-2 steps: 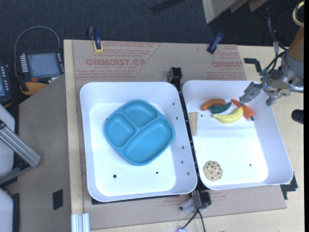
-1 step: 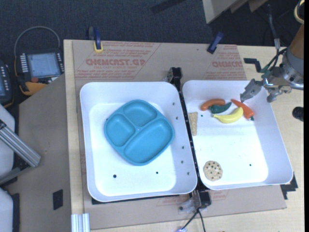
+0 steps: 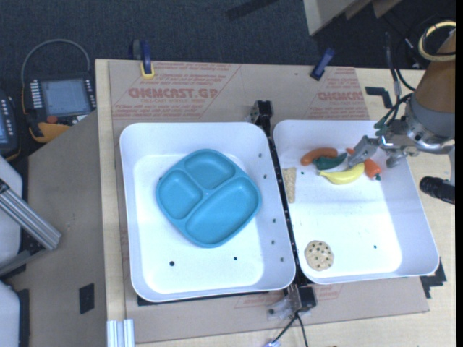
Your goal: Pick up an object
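My gripper (image 3: 377, 155) hangs over the back right part of the right bin (image 3: 405, 262), its two grey fingers spread apart and open, with nothing held between them. Just under and left of it lie a yellow banana (image 3: 342, 176), a small green piece (image 3: 329, 164) and an orange carrot-like piece (image 3: 319, 155). A small red-orange piece (image 3: 372, 168) sits right below the fingers. A round cookie (image 3: 318, 254) lies near the bin's front left corner. A tan cracker (image 3: 289, 183) rests against the bin's left wall.
The left bin (image 3: 145, 266) holds a blue divided plate (image 3: 208, 196). The arm comes in from the right, above the right bin's far edge. Black clamps (image 3: 261, 111) sit between the bins at the back and front.
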